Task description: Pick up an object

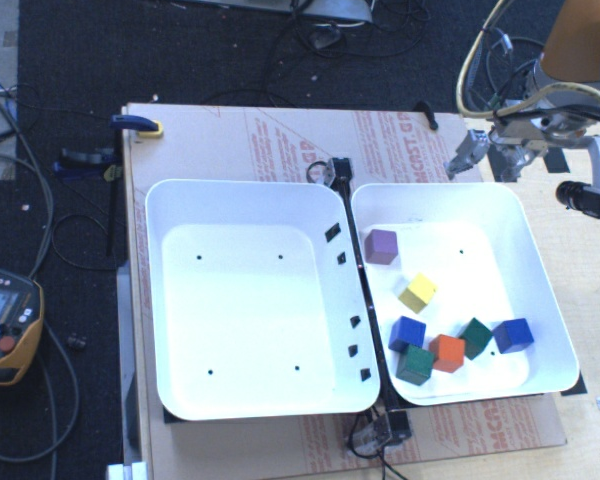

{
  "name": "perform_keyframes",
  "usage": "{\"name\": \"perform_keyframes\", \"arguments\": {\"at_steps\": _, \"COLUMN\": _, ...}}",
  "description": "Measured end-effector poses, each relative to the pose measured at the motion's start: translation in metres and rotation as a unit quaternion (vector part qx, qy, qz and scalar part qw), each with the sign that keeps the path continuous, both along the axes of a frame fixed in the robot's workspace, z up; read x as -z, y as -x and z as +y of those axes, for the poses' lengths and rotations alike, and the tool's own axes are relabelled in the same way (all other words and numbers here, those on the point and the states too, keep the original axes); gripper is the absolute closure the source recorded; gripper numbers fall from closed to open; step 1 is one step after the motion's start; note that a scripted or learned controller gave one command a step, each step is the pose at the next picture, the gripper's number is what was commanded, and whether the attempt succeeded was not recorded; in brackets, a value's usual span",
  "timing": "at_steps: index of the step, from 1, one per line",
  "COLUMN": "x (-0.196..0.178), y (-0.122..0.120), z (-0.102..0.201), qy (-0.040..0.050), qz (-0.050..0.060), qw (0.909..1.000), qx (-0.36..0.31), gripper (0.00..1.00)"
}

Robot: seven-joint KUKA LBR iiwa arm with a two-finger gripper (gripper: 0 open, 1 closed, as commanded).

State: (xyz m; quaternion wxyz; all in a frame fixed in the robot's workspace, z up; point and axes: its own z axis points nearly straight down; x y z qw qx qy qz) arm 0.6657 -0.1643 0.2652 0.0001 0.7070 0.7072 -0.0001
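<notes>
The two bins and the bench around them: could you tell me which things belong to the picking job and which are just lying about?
Job: gripper; purple block; yellow block; orange block; right bin.
Lying about: blue clamp; handheld pendant; floor cables.

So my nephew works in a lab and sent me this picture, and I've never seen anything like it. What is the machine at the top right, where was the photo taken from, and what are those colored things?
The photo comes from one fixed camera above the bench, looking down at a slant. At the top right is a robot arm; its gripper, a two-finger claw, hangs above the far edge of the right bin. I see nothing between its fingers. Two shallow white bins sit side by side. The right one holds seven small blocks: a purple block, a yellow block, two blue blocks, two green blocks and an orange block. The left bin shows bare white floor. The job is to pick up one block.
</notes>
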Motion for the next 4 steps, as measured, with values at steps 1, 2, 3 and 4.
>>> {"name": "perform_keyframes", "arguments": {"at_steps": 1, "x": 0.119, "y": 0.076, "z": 0.013, "qy": -0.001, "qz": 0.005, "qw": 1.0, "qx": 0.0, "gripper": 0.0}}
{"name": "perform_keyframes", "arguments": {"at_steps": 2, "x": 0.18, "y": 0.078, "z": 0.045, "qy": -0.0007, "qz": 0.002, "qw": 1.0, "qx": -0.001, "gripper": 0.0}}
{"name": "perform_keyframes", "arguments": {"at_steps": 3, "x": 0.177, "y": 0.099, "z": 0.029, "qy": -0.0002, "qz": 0.0, "qw": 1.0, "qx": 0.001, "gripper": 0.0}}
{"name": "perform_keyframes", "arguments": {"at_steps": 4, "x": 0.166, "y": 0.098, "z": 0.03, "qy": 0.0, "qz": -0.001, "qw": 1.0, "qx": 0.0, "gripper": 1.0}}
